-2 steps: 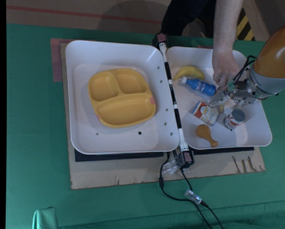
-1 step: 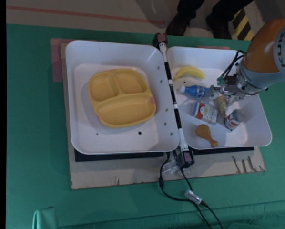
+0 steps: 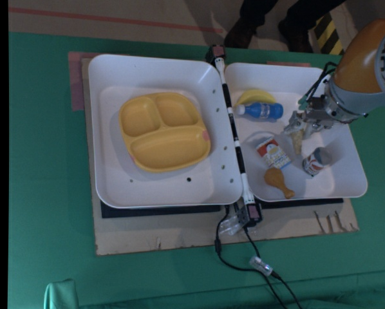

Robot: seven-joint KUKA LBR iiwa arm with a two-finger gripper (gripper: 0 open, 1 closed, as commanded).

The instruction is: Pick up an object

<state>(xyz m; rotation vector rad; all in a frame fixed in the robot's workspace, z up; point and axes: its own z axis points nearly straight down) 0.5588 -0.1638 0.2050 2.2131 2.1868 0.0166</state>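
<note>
Your pincer (image 3: 300, 129) hangs low in the right bin (image 3: 347, 172), seemingly closed on a pale cone (image 3: 297, 139) whose tip points down. Around it lie loose choices: a can (image 3: 315, 161) just beside, a small carton (image 3: 273, 153), a drumstick (image 3: 279, 182), and a bottle (image 3: 261, 111) touching a banana (image 3: 255, 96). The left bin (image 3: 109, 172) holds a yellow divided tray (image 3: 163, 131), likely the drop spot.

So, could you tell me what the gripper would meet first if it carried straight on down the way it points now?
Probably the bare floor of the right bin, between the carton and the can; depth is unclear from above.
</note>
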